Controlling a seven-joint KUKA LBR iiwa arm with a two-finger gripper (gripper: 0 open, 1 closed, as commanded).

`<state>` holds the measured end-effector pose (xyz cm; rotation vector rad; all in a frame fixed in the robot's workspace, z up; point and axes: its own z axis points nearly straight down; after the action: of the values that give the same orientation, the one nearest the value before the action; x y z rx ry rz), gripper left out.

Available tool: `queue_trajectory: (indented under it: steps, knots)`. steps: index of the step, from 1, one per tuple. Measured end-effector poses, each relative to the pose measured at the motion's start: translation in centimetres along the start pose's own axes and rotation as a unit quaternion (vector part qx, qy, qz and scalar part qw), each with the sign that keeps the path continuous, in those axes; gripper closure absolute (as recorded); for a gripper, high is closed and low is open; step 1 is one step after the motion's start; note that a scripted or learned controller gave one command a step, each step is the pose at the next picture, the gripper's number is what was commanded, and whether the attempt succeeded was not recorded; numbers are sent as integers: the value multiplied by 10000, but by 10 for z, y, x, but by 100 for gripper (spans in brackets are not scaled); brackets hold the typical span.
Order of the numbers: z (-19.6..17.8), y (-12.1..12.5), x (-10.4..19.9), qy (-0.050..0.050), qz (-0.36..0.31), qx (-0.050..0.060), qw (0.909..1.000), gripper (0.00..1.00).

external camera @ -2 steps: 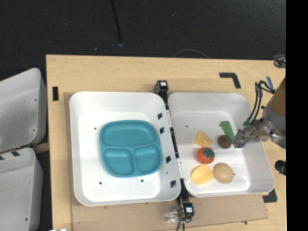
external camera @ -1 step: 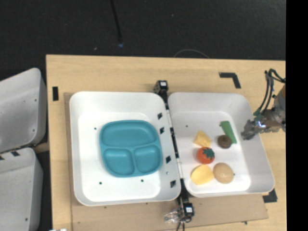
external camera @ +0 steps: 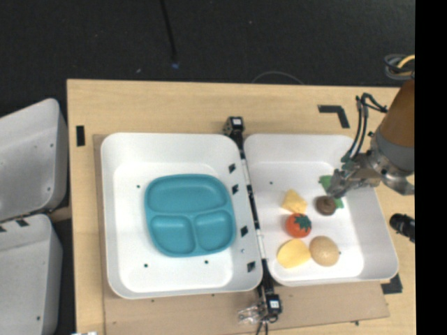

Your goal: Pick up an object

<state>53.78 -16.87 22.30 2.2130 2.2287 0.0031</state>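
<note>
Brown and roundish, a small ball-like thing (external camera: 325, 205) sits in the right bin (external camera: 279, 155), just below and left of the tool (external camera: 340, 185), which hangs low over the bin's right side. A green bit (external camera: 327, 182) shows beside the tool; what it is I cannot tell. Whether the tool is spread or pinching anything I cannot tell either, since the arm's wrist hides it. Further left lie a yellow wedge (external camera: 295, 202), a red tomato (external camera: 299, 225), a lemon (external camera: 293, 254) and a tan potato (external camera: 325, 250).
</note>
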Motion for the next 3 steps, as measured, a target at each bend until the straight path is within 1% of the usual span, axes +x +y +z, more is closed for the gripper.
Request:
queue_trajectory:
  steps: [1,2,3]
  knots:
    - [-14,24,48,1,-4,-7,10000,100]
    - [-5,45,94,-5,3,-1,10000,100]
    - [-3,60,136,-1,3,0,10000,100]
